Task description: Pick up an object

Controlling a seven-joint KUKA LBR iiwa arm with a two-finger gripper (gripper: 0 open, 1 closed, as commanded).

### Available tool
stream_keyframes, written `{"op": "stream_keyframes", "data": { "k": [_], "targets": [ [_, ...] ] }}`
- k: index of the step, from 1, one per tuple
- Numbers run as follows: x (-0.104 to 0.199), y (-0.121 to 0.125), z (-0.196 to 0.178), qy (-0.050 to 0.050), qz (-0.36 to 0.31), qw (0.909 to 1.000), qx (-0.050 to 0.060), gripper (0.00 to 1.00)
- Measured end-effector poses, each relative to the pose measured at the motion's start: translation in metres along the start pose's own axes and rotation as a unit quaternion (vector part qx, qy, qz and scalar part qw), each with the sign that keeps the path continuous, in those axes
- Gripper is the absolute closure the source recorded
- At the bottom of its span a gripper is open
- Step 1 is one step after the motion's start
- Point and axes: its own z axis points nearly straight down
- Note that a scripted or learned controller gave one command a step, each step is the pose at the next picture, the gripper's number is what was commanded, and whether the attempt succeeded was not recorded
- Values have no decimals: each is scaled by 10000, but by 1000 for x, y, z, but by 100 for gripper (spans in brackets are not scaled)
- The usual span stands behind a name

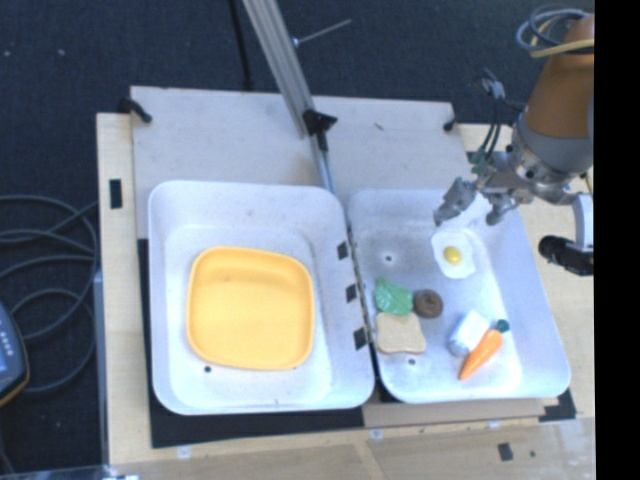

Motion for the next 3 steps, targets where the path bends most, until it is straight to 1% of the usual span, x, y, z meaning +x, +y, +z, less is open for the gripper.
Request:
{"op": "stream_keyframes", "data": {
  "k": [1,2,3],
  "targets": [
    [7,2,58,-2,-1,10000,26,0],
    [9,1,121,-2,1,10000,29,0],
    [8,1,146,-8,1,10000,3,0]
  ]
}}
